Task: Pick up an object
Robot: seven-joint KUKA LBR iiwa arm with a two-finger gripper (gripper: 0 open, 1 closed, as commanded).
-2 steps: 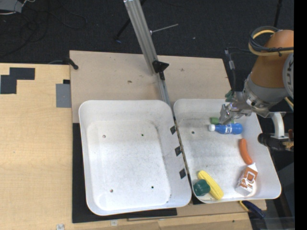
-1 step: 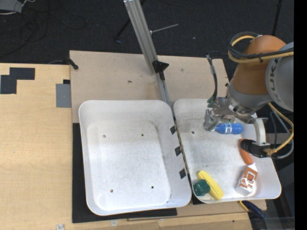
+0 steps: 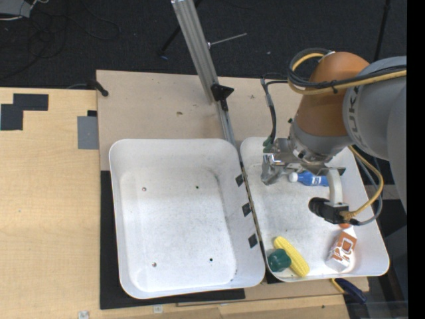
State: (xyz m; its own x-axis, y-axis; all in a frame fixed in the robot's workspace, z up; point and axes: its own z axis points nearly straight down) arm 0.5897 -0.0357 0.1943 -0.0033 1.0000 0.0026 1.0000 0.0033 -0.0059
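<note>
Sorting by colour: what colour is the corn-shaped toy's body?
Yellow, with a green end; the corn-shaped toy shows in the camera view.

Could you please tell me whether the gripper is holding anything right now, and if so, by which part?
It cannot be told. The gripper sits low in the right bin beside a blue object, but nothing shows clearly between its tips.

Part of a maker's name in dark letters, seemingly "KU", is seen on the grey arm (image 3: 375, 111) near the orange band. Print on the orange-and-white carton (image 3: 342, 248) is too small to be read.
</note>
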